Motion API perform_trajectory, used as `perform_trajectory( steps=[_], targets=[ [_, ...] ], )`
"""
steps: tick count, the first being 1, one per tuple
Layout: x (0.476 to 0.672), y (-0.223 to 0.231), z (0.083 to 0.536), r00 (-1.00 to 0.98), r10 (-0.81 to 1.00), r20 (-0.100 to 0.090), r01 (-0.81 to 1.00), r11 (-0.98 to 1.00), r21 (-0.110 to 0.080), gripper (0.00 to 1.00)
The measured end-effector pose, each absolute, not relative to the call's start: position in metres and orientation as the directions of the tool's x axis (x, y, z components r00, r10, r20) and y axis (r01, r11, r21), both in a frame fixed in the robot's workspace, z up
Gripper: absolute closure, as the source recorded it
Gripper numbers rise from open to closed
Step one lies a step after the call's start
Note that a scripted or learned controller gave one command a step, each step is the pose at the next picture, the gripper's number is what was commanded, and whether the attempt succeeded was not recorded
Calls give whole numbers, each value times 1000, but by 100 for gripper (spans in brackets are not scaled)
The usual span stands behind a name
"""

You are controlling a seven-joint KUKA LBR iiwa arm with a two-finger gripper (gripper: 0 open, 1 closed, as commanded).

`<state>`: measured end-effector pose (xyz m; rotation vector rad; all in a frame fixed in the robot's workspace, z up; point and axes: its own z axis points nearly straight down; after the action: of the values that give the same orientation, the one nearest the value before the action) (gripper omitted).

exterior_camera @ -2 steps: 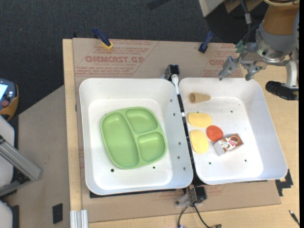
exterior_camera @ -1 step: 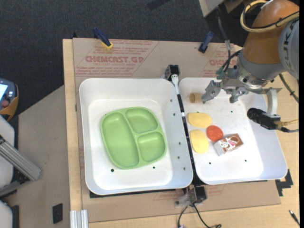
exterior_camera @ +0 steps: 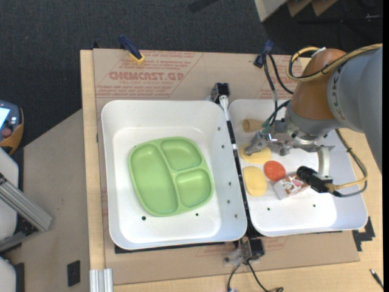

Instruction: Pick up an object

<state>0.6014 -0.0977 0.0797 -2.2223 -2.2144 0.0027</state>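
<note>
Seen from above at a slant: gripper (exterior_camera: 267,137) low over the far-left part of the right bin (exterior_camera: 304,215), at the end of a grey arm (exterior_camera: 358,90) with an orange band, reaching in from the right. Spread or closed, impossible to tell from this angle; nothing visibly clamped. Just beside it, toward the near edge and a little left: upper yellow piece (exterior_camera: 256,154), soft-looking, rounded, partly under the metal of the wrist and likely the closest candidate. Nearer the camera: lower yellow piece (exterior_camera: 255,181), smooth and oval, long axis running from far to near. Touching or nearly touching its right side: red-orange lump (exterior_camera: 275,170), round and glossy. Beside that, to the right: small carton (exterior_camera: 290,187), white with red print, lying tilted. Toward the far wall, apart from the rest: short brown stub (exterior_camera: 249,125), cork-like. In the left bin (exterior_camera: 112,132), well apart from the arm: green plate (exterior_camera: 171,175), matte plastic, three compartments.
</note>
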Motion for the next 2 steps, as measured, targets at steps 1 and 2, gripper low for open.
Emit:
perform_trajectory(
  steps=[1, 2],
  targets=[
    [605, -97, 97, 1, 1000, 0, 1000, -1, 6, 100],
    [604, -97, 97, 1, 1000, 0, 1000, -1, 5, 0]
  ],
)
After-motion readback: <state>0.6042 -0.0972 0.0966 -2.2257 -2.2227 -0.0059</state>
